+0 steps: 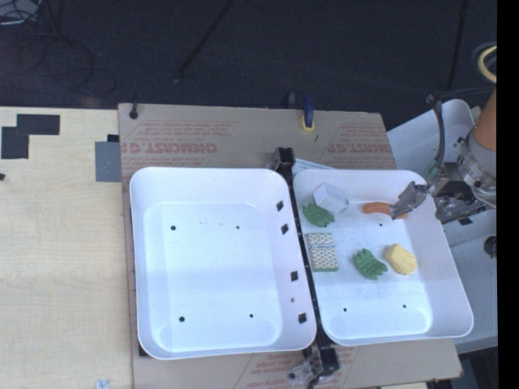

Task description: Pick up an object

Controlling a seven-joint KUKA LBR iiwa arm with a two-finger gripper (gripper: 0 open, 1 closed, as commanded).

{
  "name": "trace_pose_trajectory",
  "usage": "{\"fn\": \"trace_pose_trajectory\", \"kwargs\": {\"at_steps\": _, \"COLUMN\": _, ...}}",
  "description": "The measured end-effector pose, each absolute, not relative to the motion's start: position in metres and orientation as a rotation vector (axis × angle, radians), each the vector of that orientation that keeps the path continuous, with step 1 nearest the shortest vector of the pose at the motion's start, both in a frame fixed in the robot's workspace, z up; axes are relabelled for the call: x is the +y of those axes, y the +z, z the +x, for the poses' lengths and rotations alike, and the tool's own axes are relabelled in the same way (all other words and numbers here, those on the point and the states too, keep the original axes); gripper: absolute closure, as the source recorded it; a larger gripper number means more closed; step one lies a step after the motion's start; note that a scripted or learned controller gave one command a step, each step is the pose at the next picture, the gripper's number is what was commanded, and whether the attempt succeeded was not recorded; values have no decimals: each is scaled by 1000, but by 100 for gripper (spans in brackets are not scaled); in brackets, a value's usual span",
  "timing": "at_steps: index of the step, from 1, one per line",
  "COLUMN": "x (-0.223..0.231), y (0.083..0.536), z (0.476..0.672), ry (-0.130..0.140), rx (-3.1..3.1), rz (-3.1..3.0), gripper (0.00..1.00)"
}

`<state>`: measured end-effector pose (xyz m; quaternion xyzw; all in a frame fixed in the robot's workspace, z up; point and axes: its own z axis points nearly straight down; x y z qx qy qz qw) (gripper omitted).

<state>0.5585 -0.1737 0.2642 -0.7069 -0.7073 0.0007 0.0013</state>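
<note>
The tool (422, 199) is hanging over the right white bin (442, 314) near that bin's far right edge, reaching in from the tabletop's right side, and its grey fingers are spreading apart, released, with nothing between them. One fingertip (403, 207) is sitting just beside the right end of a small orange carrot-shaped piece (375, 208); whether they are touching cannot be told. Just left of the carrot, a pale translucent block (330, 196) is lying near the bin's far edge, and a bumpy green plastic piece (318, 214) is resting beside it, close to the divide between the bins. A light chequered rectangular pad (323, 251) is lying nearer the middle of that divide. A second bumpy green piece (369, 263) and a yellow corn-like lump (401, 258) are sitting side by side toward the bin's right half. The left white bin (146, 241) is lying alongside on the brown board (203, 140) covering the tabletop (57, 282).
</note>
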Motion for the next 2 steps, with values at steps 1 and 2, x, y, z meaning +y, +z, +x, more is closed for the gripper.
{"fn": "trace_pose_trajectory", "kwargs": {"at_steps": 1, "x": -169, "y": 184, "z": 524, "ry": 9, "rx": -2215, "rz": -2213, "gripper": 0}}
{"fn": "trace_pose_trajectory", "kwargs": {"at_steps": 2, "x": -194, "y": 96, "z": 542, "ry": -1, "rx": -2224, "rz": -2225, "gripper": 0}}
